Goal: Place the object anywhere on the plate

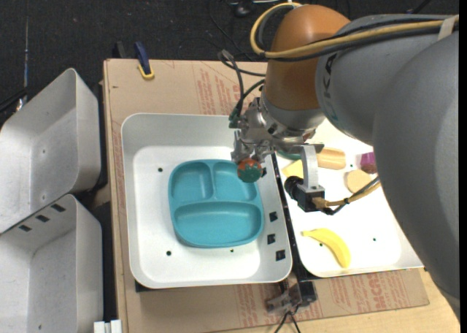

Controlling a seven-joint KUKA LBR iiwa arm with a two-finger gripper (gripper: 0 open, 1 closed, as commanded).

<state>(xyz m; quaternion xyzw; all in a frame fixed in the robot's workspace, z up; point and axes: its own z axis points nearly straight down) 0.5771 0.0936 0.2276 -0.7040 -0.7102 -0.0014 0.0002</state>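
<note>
A teal plate (215, 207) with three compartments lies in the left bin (146, 200). My gripper (249, 166) hangs over the plate's upper right corner, shut on a small round green and red object (249, 171). The object sits just above the plate's right upper compartment. The arm's orange band and grey body cover the area above and to the right.
The right bin (379, 251) holds a yellow banana (330, 245), a tan cylinder (330, 159), a tan flat piece (357, 180), a yellow piece (292, 169) and a purple thing (368, 159) half hidden by the arm. Cardboard lies under both bins.
</note>
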